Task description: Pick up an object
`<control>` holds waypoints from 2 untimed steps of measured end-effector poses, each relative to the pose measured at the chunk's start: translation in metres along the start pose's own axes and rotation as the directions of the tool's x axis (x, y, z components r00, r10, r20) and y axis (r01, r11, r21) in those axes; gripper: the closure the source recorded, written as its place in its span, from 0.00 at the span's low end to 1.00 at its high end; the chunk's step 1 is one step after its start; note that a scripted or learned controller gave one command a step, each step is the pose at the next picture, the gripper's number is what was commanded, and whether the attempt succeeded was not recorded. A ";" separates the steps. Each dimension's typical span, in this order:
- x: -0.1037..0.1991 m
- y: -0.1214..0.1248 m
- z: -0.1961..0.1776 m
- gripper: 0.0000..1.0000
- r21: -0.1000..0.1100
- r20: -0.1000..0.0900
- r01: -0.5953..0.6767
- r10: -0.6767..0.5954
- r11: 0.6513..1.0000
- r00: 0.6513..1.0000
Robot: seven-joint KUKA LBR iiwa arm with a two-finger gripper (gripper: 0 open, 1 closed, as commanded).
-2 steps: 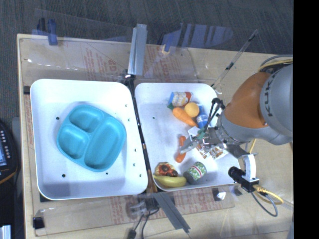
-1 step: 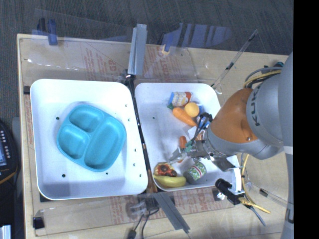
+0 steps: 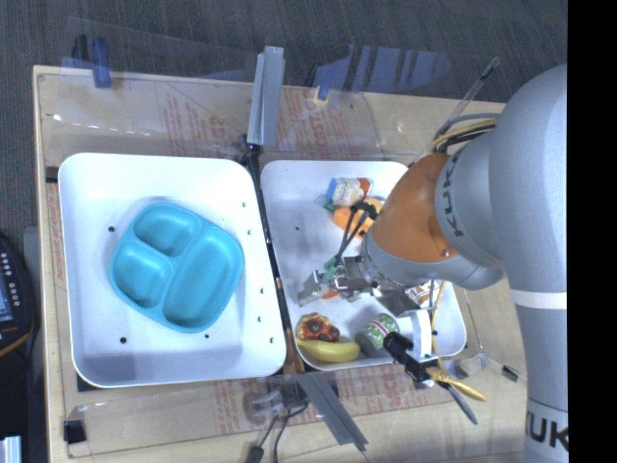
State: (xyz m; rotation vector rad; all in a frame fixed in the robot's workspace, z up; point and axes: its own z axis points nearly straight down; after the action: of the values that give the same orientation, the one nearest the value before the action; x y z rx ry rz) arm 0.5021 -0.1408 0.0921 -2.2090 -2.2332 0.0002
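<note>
Left bin (image 3: 87, 258): you've got one thing in it, a blue tray (image 3: 176, 264) with three compartments, lying flat a bit left of the bin's middle.
Right bin (image 3: 289, 201): cluttered; the arm (image 3: 453, 220) covers most of its right half.
Right bin, front edge: banana (image 3: 333, 351) lying along the front wall, a red-and-yellow item (image 3: 316, 329) touching it from behind, a green can (image 3: 378, 334) just to its right.
Right bin, back: a small printed pack (image 3: 347, 190), blue and red; an orange item (image 3: 349, 216) just in front of it, partly under the cables.
Gripper (image 3: 333, 280): low in the middle of the right bin, pointing toward the divider between the bins.
Jaws: you can't tell from this angle; the tip is a small grey cluster and nothing is visibly held.
Nearest object: the red-and-yellow item and the banana, just in front of the gripper, apart from it.
Banana look: yellow, curved, whole, ends toward left and right.
Can look: green body, pale end, lying on its side, tilted toward the front right corner.
Bench (image 3: 174, 114): two blue clips at the back edge, a grey bar upright between the bins at the back.
</note>
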 end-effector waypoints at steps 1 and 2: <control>-0.001 0.000 -0.010 1.00 0.000 0.001 0.002 -0.002 1.000 1.000; -0.001 0.000 -0.010 0.00 0.000 0.001 0.002 -0.002 1.000 1.000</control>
State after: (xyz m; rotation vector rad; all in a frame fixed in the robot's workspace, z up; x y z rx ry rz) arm 0.5026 -0.1414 0.1018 -2.2068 -2.2360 0.0013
